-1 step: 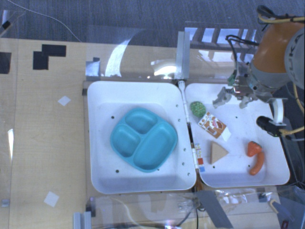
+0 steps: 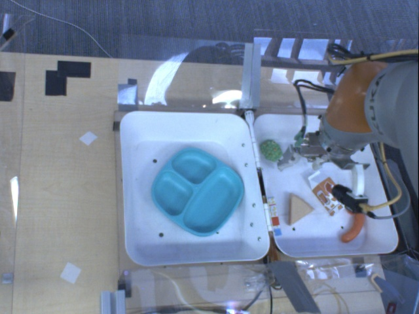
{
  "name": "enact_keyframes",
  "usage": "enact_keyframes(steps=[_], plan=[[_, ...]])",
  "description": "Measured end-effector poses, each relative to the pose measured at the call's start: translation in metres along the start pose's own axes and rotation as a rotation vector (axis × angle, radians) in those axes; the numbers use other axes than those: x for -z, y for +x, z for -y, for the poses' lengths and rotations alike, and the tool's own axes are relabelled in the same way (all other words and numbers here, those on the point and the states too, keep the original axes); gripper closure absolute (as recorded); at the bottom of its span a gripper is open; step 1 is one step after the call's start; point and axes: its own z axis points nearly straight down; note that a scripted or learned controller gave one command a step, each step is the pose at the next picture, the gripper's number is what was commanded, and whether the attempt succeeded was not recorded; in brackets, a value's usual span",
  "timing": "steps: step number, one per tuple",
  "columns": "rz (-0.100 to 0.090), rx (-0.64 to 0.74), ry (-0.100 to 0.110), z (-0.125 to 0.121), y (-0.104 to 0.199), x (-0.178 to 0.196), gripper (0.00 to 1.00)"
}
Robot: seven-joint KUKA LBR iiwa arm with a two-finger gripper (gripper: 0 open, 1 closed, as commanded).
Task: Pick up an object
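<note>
Green ball [image 2: 271, 150] sits just left of the gripper [image 2: 292, 157] in the right bin [image 2: 386, 241]; I cannot tell its grip.

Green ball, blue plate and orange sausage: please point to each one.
Green ball [image 2: 270, 150], camera view, its middle.
Blue plate [image 2: 216, 198], camera view, floor of its largest compartment.
Orange sausage [image 2: 353, 229], camera view, middle of its length.
</note>
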Motion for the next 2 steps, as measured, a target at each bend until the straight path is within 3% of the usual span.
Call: enact_keyframes(steps=[1, 2], plan=[[0.000, 0.047, 0.004, 0.085, 0.010, -0.003, 0.00], [0.000, 0.049, 0.000, 0.083, 0.010, 0.008, 1.00]])
